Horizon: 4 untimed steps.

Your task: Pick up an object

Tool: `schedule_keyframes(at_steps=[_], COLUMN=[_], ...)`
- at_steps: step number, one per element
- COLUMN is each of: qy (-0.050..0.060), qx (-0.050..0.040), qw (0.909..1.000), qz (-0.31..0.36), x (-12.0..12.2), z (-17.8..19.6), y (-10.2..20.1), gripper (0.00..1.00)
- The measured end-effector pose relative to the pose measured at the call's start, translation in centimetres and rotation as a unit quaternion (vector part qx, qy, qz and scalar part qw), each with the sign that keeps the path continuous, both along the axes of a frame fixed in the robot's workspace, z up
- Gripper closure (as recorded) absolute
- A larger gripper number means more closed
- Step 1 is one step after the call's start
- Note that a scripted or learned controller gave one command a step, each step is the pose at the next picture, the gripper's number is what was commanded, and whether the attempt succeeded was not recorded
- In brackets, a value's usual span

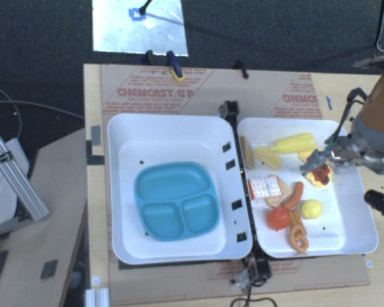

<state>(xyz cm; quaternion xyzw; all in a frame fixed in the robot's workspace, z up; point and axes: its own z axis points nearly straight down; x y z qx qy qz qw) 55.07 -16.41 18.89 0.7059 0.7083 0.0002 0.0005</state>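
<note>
We are seeing the gripper (318, 165) hanging low in the right bin (354, 235) over a red-and-yellow toy (320, 176) — whether it is pinching, we cannot tell.

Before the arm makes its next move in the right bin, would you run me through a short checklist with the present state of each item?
1. Gripper is over the right bin, at the red and yellow toy: ok.
2. Toy seen between the fingers, so a hold is confirmed: cannot tell.
3. Neighbours stand apart from that toy: the yellow corn and the yellow ball do not touch it: ok.
4. Pile of tomato, sausage and pretzel lies away from the gripper: ok.
5. Blue divided plate sits in the left bin, away from the arm: ok.
</note>
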Motion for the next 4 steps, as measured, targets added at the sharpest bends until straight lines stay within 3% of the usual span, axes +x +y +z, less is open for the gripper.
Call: schedule_keyframes(at_steps=[1,2,3,4], qy=[0.0,-0.004,0.001,0.001], qx=[0.001,-0.0012,0.0002,0.0008], qw=[1.0,1.0,1.0,1.0], qz=[-0.002,0.001,-0.002,-0.001], x=[-4.3,0.2,-4.4,-6.5], z=[-10.6,-10.0,-8.6,-8.6], y=[-2.3,-0.1,-2.5,-0.3], gripper=[0.0,0.0,0.0,0.0])
